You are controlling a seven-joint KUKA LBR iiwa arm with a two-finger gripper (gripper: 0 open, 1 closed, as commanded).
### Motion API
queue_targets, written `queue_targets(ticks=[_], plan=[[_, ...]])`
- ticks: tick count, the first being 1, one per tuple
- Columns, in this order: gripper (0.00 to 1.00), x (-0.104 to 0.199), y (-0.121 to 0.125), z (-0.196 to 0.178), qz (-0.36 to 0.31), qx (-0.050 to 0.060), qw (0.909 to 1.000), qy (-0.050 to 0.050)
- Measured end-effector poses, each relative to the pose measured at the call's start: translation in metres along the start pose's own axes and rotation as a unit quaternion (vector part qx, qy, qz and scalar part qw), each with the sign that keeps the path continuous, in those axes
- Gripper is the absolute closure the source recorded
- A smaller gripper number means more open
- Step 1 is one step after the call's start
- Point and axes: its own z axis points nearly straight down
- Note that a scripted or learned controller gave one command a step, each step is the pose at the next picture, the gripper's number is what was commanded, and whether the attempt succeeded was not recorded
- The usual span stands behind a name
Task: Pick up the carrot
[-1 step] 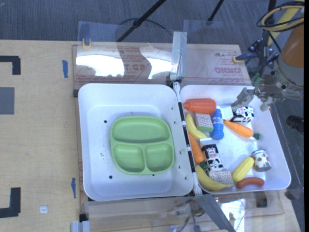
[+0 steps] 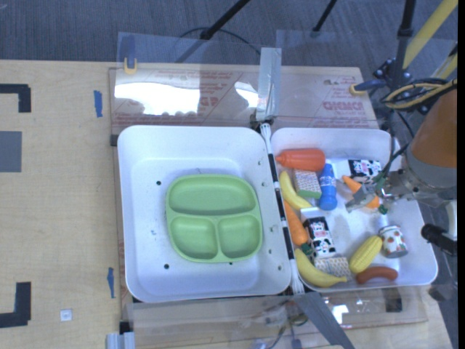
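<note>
The carrot (image 2: 353, 183) is a small orange piece in the right bin (image 2: 418, 249), right of the blue bottle. Orange shows on both sides of my gripper (image 2: 367, 196), which sits low directly over the carrot's right half and hides its middle. The grey arm with its orange band (image 2: 439, 137) reaches in from the right edge. Whether the carrot is off the bin floor cannot be told.
The right bin also holds a red-orange sausage shape (image 2: 300, 157), a blue bottle (image 2: 327, 186), two bananas (image 2: 314, 271), a long orange piece (image 2: 294, 224) by the left wall, small cartons (image 2: 320, 237) and a red sausage (image 2: 375, 273). The left bin (image 2: 138, 195) bears a green divided plate (image 2: 214, 217).
</note>
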Motion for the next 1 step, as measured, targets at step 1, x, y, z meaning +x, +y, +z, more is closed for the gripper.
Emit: queue_targets(ticks=[1], plan=[[0.0, -0.0156, 0.037, 0.0183, -0.005, -0.002, 1.0, 0.006]])
